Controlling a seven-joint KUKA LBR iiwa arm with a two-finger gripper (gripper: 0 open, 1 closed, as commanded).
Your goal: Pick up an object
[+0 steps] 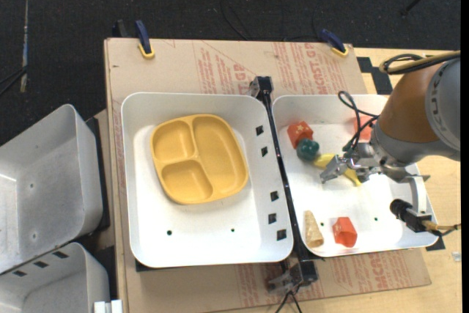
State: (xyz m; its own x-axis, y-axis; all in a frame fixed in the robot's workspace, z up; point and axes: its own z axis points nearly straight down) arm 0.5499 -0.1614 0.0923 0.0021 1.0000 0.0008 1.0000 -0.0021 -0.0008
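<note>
Cardboard bench top [198,59] meets black floor [66,4].

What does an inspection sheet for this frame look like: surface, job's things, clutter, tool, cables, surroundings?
Surface: cardboard-topped bench bearing left bin and right bin, side by side.
Job's things: in the right bin, orange-red block, teal ball, yellow piece, tan cone, red block.
Clutter: yellow divided plate in the left bin.
Tool: tool low over the right bin beside the yellow piece; finger state unclear.
Cables: black cable looping at the wrist; more on the floor behind.
Surroundings: dark floor, two spare white bins at left, clamps on the bench's far edge.
</note>
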